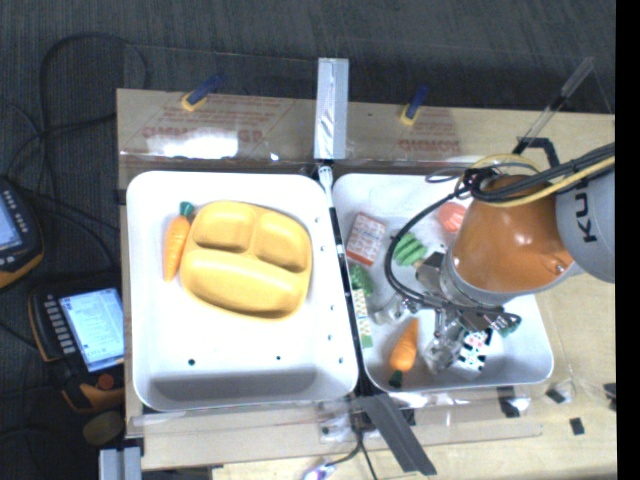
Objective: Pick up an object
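Camera view: the hand (450, 348) is hanging low in the lower right of the frame, grip state unclear, with the small carrot (404, 346) lying just left, tilted near-upright.

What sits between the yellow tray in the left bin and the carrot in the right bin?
In the camera view, the bins' adjoining rims lie between the yellow tray and the right-bin carrot.

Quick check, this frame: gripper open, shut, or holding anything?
Gripper: cannot be told from this view; it is low in the right bin beside the small orange carrot.
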You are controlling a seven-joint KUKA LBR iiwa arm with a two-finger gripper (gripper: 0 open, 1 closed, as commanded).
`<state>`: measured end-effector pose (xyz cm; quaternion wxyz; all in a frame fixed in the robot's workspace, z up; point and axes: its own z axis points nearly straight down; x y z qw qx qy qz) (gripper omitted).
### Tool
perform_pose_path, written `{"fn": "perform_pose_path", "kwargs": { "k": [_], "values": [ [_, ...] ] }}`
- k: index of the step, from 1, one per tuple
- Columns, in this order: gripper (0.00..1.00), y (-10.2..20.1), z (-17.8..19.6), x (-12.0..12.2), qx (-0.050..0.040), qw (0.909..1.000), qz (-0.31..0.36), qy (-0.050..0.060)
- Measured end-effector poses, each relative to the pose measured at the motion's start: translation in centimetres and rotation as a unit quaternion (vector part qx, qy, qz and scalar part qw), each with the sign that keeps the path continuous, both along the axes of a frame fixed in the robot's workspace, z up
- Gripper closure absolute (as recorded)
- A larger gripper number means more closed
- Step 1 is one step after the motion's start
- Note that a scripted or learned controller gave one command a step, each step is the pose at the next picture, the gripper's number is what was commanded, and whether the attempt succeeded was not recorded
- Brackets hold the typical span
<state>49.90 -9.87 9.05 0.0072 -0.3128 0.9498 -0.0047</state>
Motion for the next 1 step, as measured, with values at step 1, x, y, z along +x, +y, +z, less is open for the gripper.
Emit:
{"fn": "perform_pose_path", "kwargs": {
  "k": [1],
  "values": [
    [0.00, -0.34, 0.00, -0.02, 0.0014, 0.9997, 0.026, -0.001]
  ]
}}
